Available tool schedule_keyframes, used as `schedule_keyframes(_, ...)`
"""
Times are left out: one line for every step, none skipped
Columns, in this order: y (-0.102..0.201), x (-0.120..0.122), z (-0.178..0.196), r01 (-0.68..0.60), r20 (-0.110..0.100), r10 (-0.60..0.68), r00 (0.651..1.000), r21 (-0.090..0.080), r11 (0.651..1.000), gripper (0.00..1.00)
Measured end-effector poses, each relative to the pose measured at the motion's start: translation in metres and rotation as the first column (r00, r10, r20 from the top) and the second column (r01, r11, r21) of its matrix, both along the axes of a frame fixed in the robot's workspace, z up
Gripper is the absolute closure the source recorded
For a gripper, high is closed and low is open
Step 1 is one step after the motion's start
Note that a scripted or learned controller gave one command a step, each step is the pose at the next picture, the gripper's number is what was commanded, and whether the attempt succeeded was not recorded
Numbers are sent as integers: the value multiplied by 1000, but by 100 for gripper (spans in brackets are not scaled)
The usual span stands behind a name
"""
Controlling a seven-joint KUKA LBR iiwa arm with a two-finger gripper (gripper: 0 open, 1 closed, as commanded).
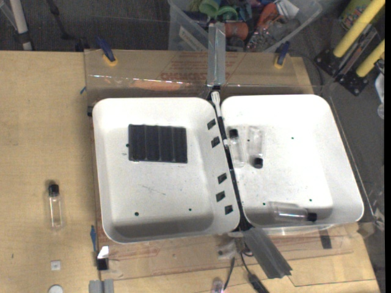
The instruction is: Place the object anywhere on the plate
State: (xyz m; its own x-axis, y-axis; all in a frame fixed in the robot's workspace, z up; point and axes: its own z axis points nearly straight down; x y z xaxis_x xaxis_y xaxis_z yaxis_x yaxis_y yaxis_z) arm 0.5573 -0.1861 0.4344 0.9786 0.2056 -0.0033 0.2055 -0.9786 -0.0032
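Note:
A black ribbed plate (157, 144) lies flat in the upper left part of the left bin (153, 194). Nothing rests on it. In the right bin (305, 133) lie three clear vials with black caps. One vial (233, 140) lies close to the divider. A second vial (255, 146) is just right of it, with its cap pointing toward the front. The third vial (292, 212) lies along the front wall, cap to the right.
Another clear vial (55, 205) lies on the wooden bench left of the bins. A clear tub of colourful toys (244, 8) stands behind the bins. Yellow tubes (366, 17) lean at the back right. Black tabs (220, 163) line the divider between the bins.

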Motion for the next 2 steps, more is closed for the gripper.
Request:
schedule_keyframes(17, -31, 0, -204, 0, 204, 979, 0, 979, 100)
schedule_keyframes(116, -77, -32, -25, 2, 25, 1000, -1, 1000, 100)
